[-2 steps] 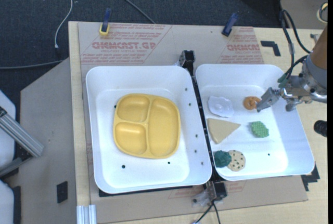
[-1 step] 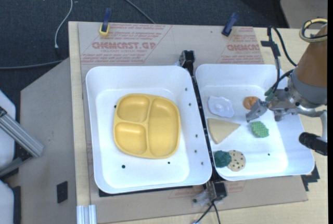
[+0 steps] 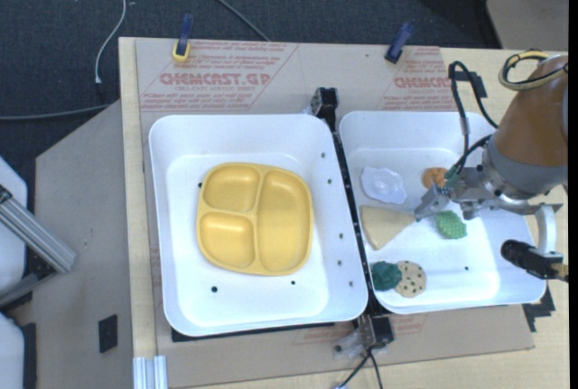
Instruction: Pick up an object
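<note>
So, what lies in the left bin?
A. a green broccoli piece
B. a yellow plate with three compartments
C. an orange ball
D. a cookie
B: the yellow divided plate rests alone in the left bin, while the cookie and the green piece lie in the right bin.

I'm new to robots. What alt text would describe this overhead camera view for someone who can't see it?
A robot arm's hand reaches into the right white bin among small items: a green lump, a cookie, a pale wedge and a clear lid. The left white bin holds a yellow divided plate.
</note>
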`<state>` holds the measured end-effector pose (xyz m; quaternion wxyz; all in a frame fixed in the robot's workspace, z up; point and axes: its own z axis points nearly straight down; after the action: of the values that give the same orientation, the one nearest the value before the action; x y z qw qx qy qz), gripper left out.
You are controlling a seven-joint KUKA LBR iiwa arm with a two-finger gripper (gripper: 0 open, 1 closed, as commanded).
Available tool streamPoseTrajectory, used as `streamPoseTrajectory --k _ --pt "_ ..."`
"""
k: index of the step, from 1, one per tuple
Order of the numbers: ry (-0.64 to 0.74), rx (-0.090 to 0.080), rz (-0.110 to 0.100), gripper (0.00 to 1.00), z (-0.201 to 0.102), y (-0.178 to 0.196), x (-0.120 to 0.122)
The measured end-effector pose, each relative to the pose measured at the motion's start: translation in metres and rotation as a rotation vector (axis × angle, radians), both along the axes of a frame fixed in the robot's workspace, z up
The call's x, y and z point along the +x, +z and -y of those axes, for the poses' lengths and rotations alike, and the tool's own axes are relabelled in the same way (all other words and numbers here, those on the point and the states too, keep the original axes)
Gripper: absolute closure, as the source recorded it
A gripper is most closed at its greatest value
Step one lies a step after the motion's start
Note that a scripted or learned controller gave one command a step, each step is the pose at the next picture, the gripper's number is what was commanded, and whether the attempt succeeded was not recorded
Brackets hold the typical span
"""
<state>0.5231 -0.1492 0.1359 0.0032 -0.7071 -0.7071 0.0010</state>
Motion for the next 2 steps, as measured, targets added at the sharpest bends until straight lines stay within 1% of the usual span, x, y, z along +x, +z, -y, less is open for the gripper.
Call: streamPoseTrajectory --k 1,2 --pt "0.0 -0.001 0.006 1.0 0.0 0.014 0.001" --pt "0.0 -0.003 0.008 1.0 0.006 0.068 0.01"
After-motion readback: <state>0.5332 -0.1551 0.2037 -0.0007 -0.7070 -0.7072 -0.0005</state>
